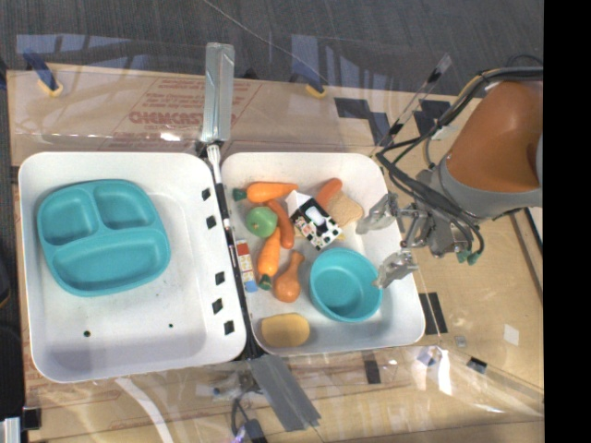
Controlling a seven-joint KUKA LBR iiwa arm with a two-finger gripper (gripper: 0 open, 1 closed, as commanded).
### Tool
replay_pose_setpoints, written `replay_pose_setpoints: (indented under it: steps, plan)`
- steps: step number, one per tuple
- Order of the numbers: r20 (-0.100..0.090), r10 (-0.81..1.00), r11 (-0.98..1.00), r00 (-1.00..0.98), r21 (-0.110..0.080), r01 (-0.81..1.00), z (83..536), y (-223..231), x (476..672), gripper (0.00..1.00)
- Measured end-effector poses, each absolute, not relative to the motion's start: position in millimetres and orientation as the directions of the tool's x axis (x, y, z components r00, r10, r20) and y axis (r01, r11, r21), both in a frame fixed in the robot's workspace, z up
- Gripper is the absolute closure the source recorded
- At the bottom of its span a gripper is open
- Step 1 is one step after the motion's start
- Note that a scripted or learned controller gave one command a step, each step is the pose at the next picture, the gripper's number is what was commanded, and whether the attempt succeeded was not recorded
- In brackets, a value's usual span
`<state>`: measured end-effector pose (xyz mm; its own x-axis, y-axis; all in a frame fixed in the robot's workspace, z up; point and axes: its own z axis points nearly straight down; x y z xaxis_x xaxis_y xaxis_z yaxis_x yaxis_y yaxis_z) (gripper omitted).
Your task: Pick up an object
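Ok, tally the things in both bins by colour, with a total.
Teal: 2, tray and bowl
Orange: 5, from carrot to the piece at
Green: 1, ball
Tan: 2, bread and slice
Black-and-white: 1, cube
Total: 11

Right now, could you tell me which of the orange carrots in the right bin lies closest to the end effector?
The carrot at the bin's far side, beside the tan bread slice. The other carrots lie further left, away from the end effector.
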<state>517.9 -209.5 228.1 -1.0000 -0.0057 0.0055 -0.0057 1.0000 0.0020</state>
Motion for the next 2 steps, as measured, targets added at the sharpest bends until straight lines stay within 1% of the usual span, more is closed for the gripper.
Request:
replay_pose_setpoints:
  steps: [1, 2]
  plan:
    - [0.008, 0.055, 0.998, -0.998, 0.003, 0.055, 188, -209, 511.6, 0.0]
    - [0.005, 0.301, 0.954, -0.954, -0.001, 0.301, 115, -171, 603.3, 0.0]
